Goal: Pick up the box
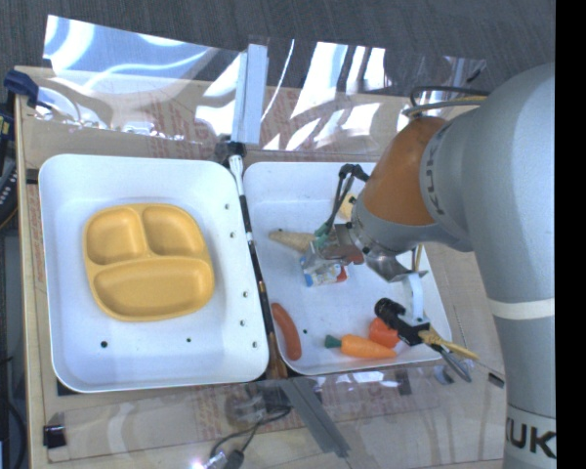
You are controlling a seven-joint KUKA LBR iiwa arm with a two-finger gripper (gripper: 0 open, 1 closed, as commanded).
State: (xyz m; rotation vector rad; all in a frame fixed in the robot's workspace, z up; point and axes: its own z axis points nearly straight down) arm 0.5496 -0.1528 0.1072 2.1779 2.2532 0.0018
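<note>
The box (326, 276) is small, with blue, white and red print, and lies near the middle of the right bin (273, 189). My gripper (324, 258) is right over it, reaching down from the grey arm with the orange band at the right. The gripper's tip covers the box's upper part, and I cannot tell whether it touches the box.
In the right bin, a tan cone (291, 240) lies just left of the gripper. A red sausage (287, 330), an orange carrot (363, 347) and a small red piece (382, 333) lie along the front. The left bin (59, 262) holds a yellow divided plate (148, 260).
</note>
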